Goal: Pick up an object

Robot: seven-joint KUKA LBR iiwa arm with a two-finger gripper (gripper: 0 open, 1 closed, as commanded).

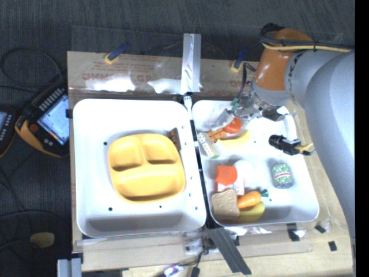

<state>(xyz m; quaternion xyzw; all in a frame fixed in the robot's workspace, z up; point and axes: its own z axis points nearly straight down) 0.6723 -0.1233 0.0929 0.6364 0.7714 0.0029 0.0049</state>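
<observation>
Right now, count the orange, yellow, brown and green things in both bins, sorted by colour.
Orange: 3 (carrot, carton, back piece)
Yellow: 3 (tray, curved piece, lump under the carrot)
Brown: 2 (bread slice, scrap beside the tray)
Green: 1 (can)
Total: 9

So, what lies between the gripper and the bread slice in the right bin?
In the camera view, a small red-orange thing lies just below the gripper, then an orange box sits next to the bread slice.
</observation>
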